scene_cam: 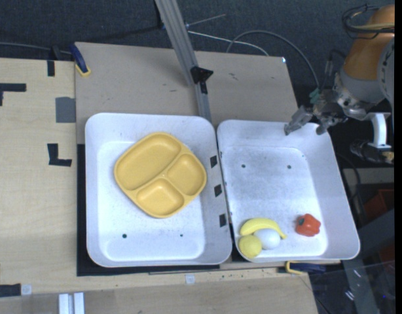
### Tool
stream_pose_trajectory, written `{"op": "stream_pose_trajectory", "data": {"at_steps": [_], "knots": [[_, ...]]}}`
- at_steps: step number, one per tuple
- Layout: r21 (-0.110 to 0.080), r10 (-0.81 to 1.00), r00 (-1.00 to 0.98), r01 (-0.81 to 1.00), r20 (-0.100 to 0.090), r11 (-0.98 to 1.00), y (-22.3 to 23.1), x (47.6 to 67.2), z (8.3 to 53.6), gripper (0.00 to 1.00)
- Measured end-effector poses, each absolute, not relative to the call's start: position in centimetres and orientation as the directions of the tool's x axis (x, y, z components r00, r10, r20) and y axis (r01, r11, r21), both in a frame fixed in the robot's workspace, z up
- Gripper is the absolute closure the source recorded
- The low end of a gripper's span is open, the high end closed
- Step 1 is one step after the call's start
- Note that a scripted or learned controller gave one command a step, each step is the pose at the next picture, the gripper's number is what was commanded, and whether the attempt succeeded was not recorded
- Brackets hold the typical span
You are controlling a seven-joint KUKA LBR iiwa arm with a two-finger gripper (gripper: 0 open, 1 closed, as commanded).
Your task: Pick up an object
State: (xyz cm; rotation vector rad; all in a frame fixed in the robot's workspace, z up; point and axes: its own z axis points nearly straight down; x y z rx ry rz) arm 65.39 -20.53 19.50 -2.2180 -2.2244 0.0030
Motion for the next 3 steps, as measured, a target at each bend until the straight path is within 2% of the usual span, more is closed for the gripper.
{"op": "stream_pose_trajectory", "data": {"at_steps": [1, 2, 3], "knots": [[-0.002, 1.000, -0.003, 1.000, -0.002, 0.003, -20.5, 65.4, 19.5, 0.00], [-0.008, 1.000, -0.003, 1.000, 0.000, 0.003, -20.1, 64.7, 13.2, 0.00], [-0.002, 1.000, -0.003, 1.000, -0.002, 0.003, -20.0, 64.7, 8.6, 0.00]]}}
